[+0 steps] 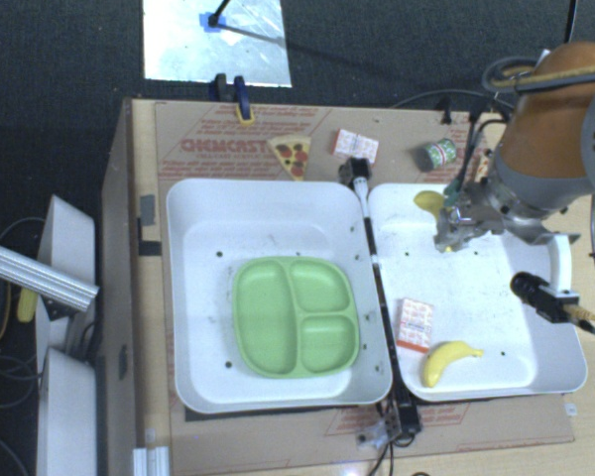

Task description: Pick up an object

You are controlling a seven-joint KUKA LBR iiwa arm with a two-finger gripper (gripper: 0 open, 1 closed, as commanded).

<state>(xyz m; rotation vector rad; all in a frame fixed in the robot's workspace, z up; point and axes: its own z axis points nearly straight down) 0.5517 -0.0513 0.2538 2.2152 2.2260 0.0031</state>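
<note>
My end effector (448,234) is too small and blurred to read its grip. My wrist covers part of a yellow object (428,201) behind it. My arm (565,117) is cut off at the right edge.

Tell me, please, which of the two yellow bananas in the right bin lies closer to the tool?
The banana at the bin's far edge, just left of the tool. The other banana lies near the front edge, beside the small card.

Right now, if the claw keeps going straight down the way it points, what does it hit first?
Probably the bare white floor of the right bin. The claw hangs just below a yellow object at the bin's back edge, but depth is hard to judge from this slanted view.
</note>
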